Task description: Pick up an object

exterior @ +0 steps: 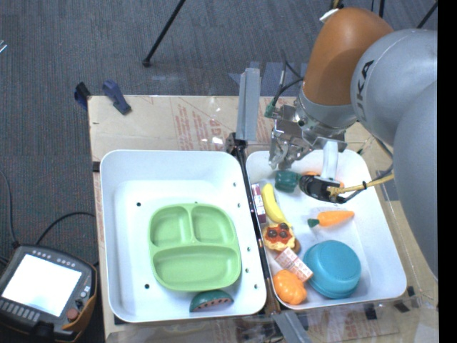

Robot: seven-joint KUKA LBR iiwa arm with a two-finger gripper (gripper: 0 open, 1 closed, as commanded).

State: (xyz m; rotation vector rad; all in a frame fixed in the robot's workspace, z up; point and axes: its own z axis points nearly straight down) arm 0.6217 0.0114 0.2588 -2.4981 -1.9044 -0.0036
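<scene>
Left bin [114, 191]: green plate [194, 247]. Right bin [378, 241]: the claw [287, 157] hangs just above a small dark-green toy [286, 181] near the far wall; how wide it stands cannot be told, nothing visibly held. The toy looks light, stiff, stubby, with no clear long axis; pinch its sides.

Grey rounded arm [400, 84] at the frame's right, glossy orange band above the wrist, dark lettering on the grey shell, thin cables looping beside a metallic gripper [288, 156] below
</scene>
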